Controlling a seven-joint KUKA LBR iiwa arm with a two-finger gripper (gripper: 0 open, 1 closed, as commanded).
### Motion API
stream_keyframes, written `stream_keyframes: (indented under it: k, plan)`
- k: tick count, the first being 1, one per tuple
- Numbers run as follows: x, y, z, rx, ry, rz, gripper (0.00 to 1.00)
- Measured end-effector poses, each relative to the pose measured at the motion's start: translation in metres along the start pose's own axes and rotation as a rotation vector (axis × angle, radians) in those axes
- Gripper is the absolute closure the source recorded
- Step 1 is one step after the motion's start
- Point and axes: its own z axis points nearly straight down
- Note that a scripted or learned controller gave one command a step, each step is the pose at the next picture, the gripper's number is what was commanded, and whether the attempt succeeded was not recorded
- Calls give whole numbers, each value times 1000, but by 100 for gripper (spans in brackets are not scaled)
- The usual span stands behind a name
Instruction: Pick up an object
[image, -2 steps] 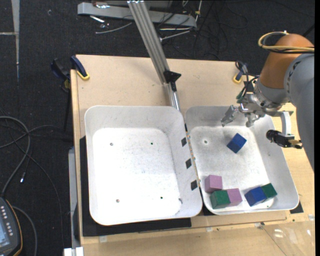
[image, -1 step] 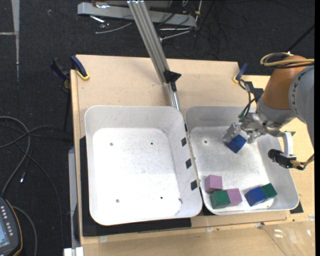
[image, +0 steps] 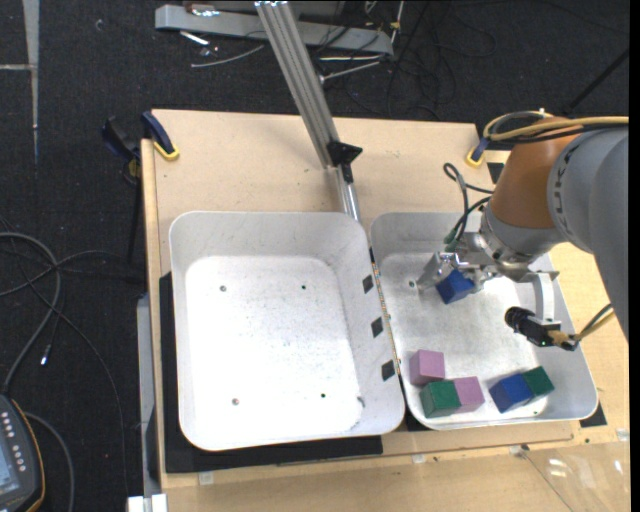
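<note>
Pincer (image: 452, 277) seems clamped on your blue cube (image: 455, 287), likely light and stiff; grip its flat sides squarely.

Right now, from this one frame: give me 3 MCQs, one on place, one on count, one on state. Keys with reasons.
1. Where do the loose blocks lie?
A. left bin
B. right bin's near edge
C. bare bench

2. How many loose blocks lie there?
A. three
B. five
C. eight

3. What is the blue block at the gripper doing?
A. sitting between the fingers
B. lying in the left bin
C. stacked on a pink block

Key:
1 B, they cluster along the right bin near edge.
2 B: two pink, two green, one blue.
3 A: blue block sits at the gripper.
</note>
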Motion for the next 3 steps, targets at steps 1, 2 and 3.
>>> stream_keyframes:
  k: [1, 2, 3]
  plan:
    - [-3, 1, -10, -4, -2, 6, 100]
    - [99, -39, -104, -8, 2, -5, 100]
    - [184, -18, -99, -4, 2, -5, 100]
